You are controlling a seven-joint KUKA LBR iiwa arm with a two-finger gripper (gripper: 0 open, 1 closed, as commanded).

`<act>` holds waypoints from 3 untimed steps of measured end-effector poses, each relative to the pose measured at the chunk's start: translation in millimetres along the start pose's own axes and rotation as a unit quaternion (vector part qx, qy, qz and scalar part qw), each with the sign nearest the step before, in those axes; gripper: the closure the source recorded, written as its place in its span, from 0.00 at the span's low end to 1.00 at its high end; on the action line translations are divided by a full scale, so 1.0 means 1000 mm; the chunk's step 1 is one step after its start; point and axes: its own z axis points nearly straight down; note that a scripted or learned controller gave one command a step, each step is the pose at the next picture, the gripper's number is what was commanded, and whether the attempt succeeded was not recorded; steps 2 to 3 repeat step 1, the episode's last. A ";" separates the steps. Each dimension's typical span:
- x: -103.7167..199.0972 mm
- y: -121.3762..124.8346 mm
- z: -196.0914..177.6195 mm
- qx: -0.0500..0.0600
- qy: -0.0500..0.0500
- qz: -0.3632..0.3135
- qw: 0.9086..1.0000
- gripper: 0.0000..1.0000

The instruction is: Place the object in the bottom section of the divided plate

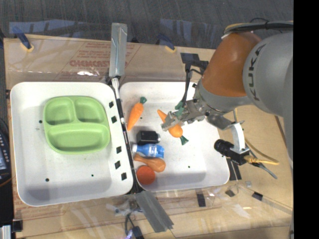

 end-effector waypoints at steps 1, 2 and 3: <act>0.042 0.031 0.025 0.003 0.001 0.035 0.999 1.00; 0.042 0.031 0.025 0.003 0.001 0.035 0.999 1.00; 0.042 0.031 0.025 0.003 0.001 0.035 0.999 1.00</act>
